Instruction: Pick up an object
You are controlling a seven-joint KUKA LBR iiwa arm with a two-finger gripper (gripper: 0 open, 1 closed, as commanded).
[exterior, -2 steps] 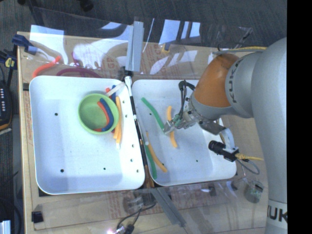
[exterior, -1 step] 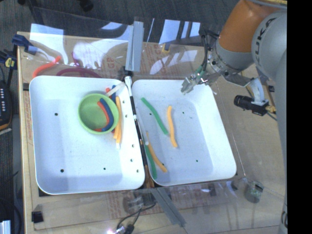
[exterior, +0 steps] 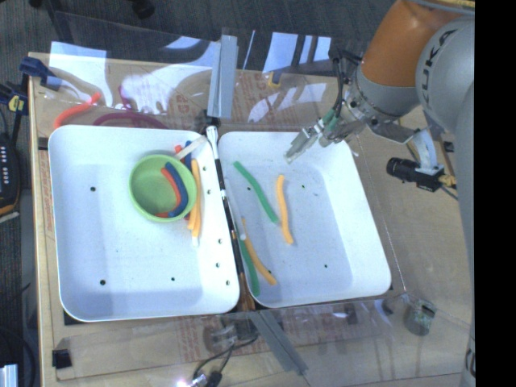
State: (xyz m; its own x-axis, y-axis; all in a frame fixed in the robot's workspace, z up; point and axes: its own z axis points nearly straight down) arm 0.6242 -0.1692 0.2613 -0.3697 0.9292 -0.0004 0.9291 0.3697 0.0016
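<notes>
Nearest the lower edge of the frame, the counter point(exterior: 322, 353) shows a strip of brown surface with cables and metal brackets below the two white bins. Just above it, the left bin point(exterior: 105, 256) and the right bin point(exterior: 339, 248) sit side by side, rims touching along the middle. Low in the right bin, against its left wall, lie an orange strip point(exterior: 260, 263) and a dark green strip point(exterior: 252, 274), overlapping. Higher up, a longer green strip point(exterior: 258, 190) runs diagonally, and just right of it an orange stick point(exterior: 284, 210) lies almost upright in the frame — the two are close but apart. In the left bin, toward its upper right, a green bowl point(exterior: 160, 188) holds curved red, blue and orange pieces, with more strips wedged between it and the bin's right wall. Farther up, at the right bin's upper edge, the claw point(exterior: 300, 147) hovers with its fingers spread apart, grasping nothing — well above the strips. Behind it rises the arm's orange band point(exterior: 403, 31).
</notes>
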